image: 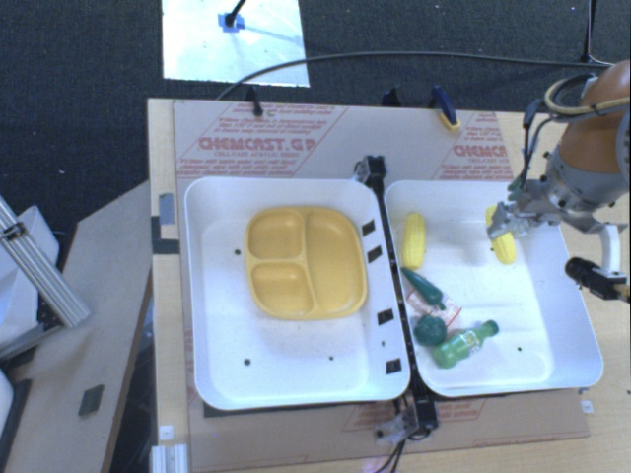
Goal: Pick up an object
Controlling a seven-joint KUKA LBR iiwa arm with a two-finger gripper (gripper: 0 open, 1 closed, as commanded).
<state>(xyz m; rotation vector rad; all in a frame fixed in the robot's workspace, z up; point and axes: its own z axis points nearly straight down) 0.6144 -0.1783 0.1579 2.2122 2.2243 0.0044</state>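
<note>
Corn cob (504,246) in pincer (507,227), fingers clamped round it, above right bin (567,363), shadow underneath. Lift step under way, by look of it. Next: raise clear without cob slipping. Second cob (414,240) lies near divider.

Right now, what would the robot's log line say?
arm: over right bin | fingers: around yellow corn cob | lifted: unclear

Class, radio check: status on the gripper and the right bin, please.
Gripper over right bin, yellow corn piece at its tip. Grasp unconfirmed. Nothing blocking.
</note>
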